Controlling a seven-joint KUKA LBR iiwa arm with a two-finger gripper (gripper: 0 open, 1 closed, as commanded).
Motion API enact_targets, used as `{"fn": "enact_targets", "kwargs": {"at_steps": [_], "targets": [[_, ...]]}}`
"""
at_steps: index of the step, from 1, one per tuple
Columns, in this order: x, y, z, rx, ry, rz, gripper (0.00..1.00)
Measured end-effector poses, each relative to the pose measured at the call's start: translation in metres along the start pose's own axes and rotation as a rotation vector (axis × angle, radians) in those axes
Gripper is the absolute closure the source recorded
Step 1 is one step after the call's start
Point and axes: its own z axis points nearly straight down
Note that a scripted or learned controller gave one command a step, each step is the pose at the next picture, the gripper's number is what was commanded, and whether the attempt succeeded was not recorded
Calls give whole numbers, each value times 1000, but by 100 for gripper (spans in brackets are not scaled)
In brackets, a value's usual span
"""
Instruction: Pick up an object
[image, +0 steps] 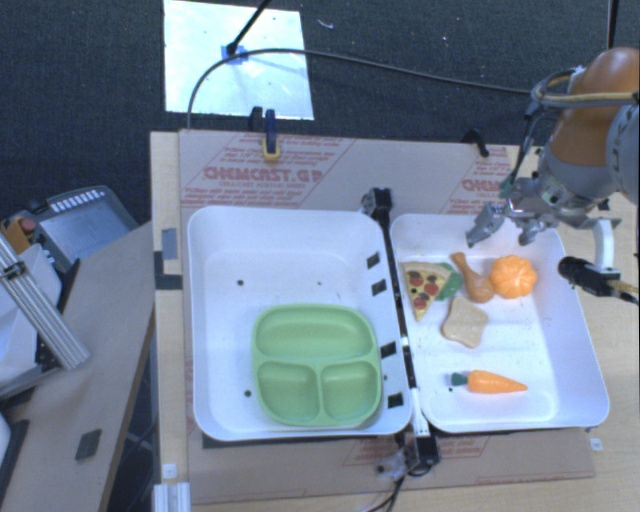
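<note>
The arm (600, 110) comes in at the upper right of the frame, and its jaws (506, 229) hang spread apart with nothing between them, over the back edge of the right-hand bin (570, 400). All the loose things are in that bin. An orange fruit (513, 276) sits just below the jaws, with a chicken leg (471, 276) touching or nearly touching its left side. Left of that lies a pizza slice (426, 285), and under the leg a slice of bread (465, 323). A carrot (487, 381) lies alone toward the bottom of the bin, well apart from the rest. The left bin (215, 300) holds a green divided plate (316, 365).

Nothing is lifted yet, I'd say; the jaws look poised for a descent. The trouble I'd expect is the crowding. The fruit and the leg sit so close that a finger coming down could land on one while aiming for the other, or push both aside. The fruit is round and may roll out as the jaws close. The pizza and bread lie flat, so the fingers could scrape the floor and slide over them. The bin's back wall is close too, and a drop there might clip it.
</note>
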Motion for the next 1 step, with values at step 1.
{"fn": "enact_targets", "kwargs": {"at_steps": [1], "targets": [[0, 3, -9, -13, -2, -2, 0]]}}
